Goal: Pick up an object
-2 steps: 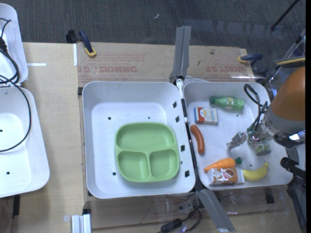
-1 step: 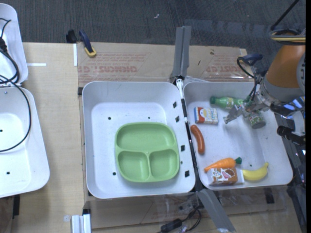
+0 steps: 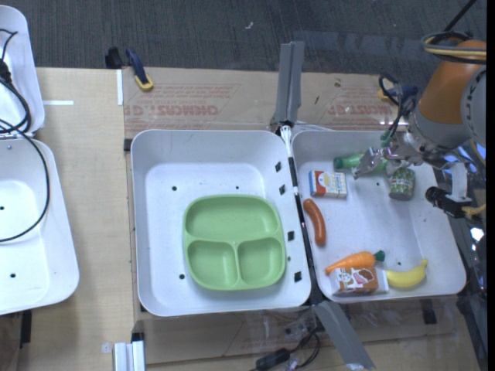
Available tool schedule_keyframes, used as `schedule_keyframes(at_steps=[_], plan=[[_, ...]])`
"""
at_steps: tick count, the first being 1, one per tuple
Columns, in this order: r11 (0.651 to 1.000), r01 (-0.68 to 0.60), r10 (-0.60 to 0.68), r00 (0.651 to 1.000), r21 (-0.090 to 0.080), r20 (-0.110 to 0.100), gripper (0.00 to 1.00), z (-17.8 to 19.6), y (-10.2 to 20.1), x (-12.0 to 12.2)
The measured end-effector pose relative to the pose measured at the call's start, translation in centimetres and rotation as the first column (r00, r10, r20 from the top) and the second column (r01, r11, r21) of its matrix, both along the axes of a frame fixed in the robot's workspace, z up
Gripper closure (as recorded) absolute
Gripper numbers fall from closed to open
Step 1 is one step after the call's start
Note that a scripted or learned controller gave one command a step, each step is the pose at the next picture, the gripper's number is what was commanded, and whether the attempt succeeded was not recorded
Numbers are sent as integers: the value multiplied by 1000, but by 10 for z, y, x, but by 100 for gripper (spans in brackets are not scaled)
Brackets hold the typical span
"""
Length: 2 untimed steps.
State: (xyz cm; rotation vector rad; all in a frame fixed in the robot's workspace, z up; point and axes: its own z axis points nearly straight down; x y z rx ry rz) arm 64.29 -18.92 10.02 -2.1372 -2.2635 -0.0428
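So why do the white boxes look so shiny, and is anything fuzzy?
Camera view: soft overhead light brightens the white bins, with gentle shadow under the green tray's rim; no harsh glare. The hand and the things nearest it look slightly smeared; the banana looks sharper.

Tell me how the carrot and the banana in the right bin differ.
The carrot is orange with a green top; the banana is plain yellow. The carrot is straight and tapers to a point at its left end; the banana is curved, ends turned up. The carrot lies against the top edge of a small carton; the banana lies just right of that carton. Both lie flat at the near end of the right bin.
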Motion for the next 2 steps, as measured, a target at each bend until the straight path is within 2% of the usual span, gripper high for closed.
schedule_keyframes(at_steps=[1, 2], plan=[[1000, 4, -4, 1000, -26, 3, 0, 28, 7, -44], [986, 161, -162, 987, -39, -11, 0, -11, -1, 13]])
